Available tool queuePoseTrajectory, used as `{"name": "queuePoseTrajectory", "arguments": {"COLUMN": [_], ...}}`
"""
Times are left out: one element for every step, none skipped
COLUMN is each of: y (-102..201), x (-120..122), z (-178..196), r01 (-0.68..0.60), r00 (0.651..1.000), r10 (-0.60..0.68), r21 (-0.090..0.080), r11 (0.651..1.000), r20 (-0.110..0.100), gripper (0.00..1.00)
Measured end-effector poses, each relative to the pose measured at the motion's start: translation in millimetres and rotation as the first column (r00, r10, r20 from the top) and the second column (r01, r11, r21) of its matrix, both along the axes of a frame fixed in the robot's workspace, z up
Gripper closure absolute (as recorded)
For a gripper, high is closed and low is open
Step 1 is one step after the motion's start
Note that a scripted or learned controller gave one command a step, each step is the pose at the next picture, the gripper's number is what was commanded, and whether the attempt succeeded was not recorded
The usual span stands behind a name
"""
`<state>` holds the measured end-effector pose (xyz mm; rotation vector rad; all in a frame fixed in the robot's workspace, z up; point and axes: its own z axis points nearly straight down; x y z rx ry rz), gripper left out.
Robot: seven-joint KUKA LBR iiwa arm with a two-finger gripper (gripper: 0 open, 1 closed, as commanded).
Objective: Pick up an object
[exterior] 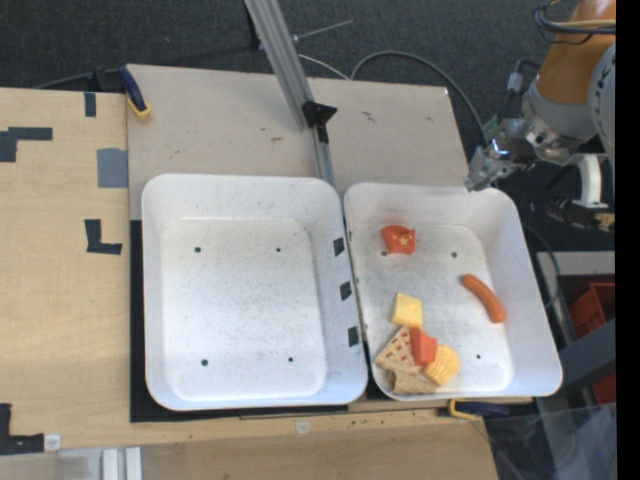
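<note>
While the arm sits off at the right bin's [520, 268] far right corner, here's the rundown, all relative to that bin:

Gripper: the gripper [480, 173] hangs just outside the bin's far right corner, over the rim edge; honestly can't tell how it's set, too small and blurry.

Sausage: orange sausage [483, 298] lies flat near the bin's right wall, about mid-depth. Long axis runs diagonally, one end toward the far-left, the other toward the near-right wall.

Tomato: red tomato-ish piece [398, 239] sits in the bin's far half, left of centre, well apart from the sausage.

Cheese: yellow block [407, 310] in the bin's middle-left, just beyond the pile.

Pile: waffle piece [398, 353], a red chunk [423, 346] and a yellow-orange piece [444, 364] bunched together touching at the bin's near edge.

Clearance: the sausage has bare bin floor all round it.

Left bin: the other white bin [160, 268] butts up against the right bin's left wall.

Pole: a metal pole [285, 58] slants in past the bin's far left corner.
</note>
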<state>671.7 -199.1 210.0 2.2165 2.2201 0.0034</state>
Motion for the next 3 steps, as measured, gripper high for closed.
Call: {"name": "queuePoseTrajectory", "arguments": {"y": [1, 53, 106], "x": [1, -16, -21], "z": [9, 17, 7], "r01": [0.0, -0.004, -0.004], "r00": [1.0, 1.0, 1.0], "r10": [0.0, 0.004, 0.004], "r21": [0.002, 0.003, 0.004], "r11": [1.0, 1.0, 1.0], "r20": [-0.004, -0.006, -0.007], "gripper": [1.0, 1.0, 1.0]}}
